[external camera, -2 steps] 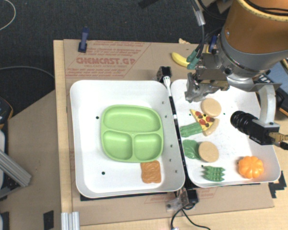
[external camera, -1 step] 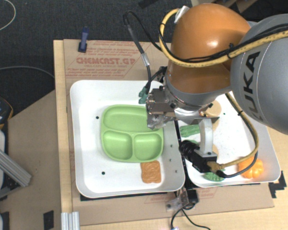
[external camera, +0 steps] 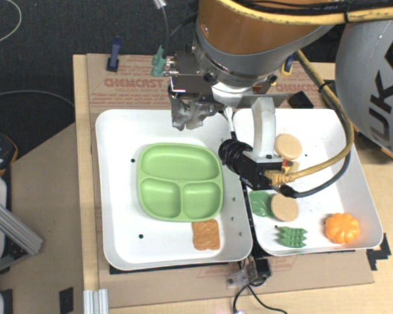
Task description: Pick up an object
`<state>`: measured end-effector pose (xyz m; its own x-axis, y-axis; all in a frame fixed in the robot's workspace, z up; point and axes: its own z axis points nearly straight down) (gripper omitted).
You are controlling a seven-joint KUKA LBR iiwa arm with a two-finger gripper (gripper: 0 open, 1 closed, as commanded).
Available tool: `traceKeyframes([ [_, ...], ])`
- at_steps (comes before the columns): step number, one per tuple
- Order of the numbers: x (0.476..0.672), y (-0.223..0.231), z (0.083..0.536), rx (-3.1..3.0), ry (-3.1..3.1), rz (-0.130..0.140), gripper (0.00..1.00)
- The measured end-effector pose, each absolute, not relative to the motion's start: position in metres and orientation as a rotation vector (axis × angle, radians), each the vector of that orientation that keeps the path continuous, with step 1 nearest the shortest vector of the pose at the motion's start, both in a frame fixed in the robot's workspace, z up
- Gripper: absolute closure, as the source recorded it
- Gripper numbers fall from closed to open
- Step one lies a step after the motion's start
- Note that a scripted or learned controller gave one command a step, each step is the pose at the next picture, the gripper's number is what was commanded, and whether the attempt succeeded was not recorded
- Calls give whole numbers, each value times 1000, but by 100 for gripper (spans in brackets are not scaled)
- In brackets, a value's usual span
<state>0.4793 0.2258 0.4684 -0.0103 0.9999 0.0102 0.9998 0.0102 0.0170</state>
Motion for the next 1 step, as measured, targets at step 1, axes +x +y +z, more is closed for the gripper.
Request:
traceKeyframes([
  [1, 480, 132, 484, 2228, 2208, 7, 100],
])
